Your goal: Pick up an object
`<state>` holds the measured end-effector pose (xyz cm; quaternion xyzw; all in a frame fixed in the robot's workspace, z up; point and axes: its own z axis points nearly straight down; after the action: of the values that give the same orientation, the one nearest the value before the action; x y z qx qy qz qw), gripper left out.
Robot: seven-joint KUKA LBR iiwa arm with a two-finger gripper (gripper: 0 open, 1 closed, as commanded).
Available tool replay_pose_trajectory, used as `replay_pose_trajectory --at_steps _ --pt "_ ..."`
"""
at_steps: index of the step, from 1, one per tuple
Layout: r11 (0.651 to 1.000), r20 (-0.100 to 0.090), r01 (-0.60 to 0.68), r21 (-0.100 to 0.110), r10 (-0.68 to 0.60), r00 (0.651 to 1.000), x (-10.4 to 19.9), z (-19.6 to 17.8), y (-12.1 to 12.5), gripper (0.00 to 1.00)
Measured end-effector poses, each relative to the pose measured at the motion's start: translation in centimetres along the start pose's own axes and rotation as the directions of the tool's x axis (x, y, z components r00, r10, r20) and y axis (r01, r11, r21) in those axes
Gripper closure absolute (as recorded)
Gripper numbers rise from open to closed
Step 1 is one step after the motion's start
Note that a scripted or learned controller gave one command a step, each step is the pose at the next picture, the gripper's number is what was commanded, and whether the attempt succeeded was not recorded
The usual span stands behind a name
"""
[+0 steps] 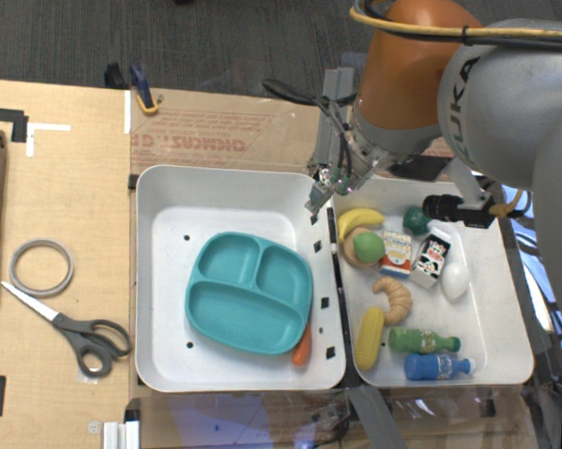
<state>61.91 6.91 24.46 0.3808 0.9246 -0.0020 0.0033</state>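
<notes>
My gripper [318,198] hangs over the far end of the wall between the two bins, just left of a yellow banana [360,218]; nothing shows in it. The right bin [515,320] holds the banana, a green ball [368,244], a small orange-and-white carton [397,254], a black-and-white carton [434,257], a white oval piece [456,280], a dark green piece [416,219], a croissant [396,296], a corn cob [369,336], a green bottle [423,342] and a blue bottle [438,367]. In the left bin [157,259] lie a teal divided plate [249,292] and an orange carrot [301,348].
Left of the bins, scissors [80,331] and a tape roll [41,265] lie on the wooden bench. A cardboard sheet [220,136] lies behind the left bin, with a blue clamp [142,88] at its corner. The arm's bulk overhangs the right bin's far side.
</notes>
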Motion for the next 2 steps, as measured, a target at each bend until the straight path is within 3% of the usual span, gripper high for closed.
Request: replay_pose_trajectory --at_steps 2 --pt "1.0 0.006 0.004 0.001 -0.004 1.0 -0.19 -1.81 0.06 1.0"
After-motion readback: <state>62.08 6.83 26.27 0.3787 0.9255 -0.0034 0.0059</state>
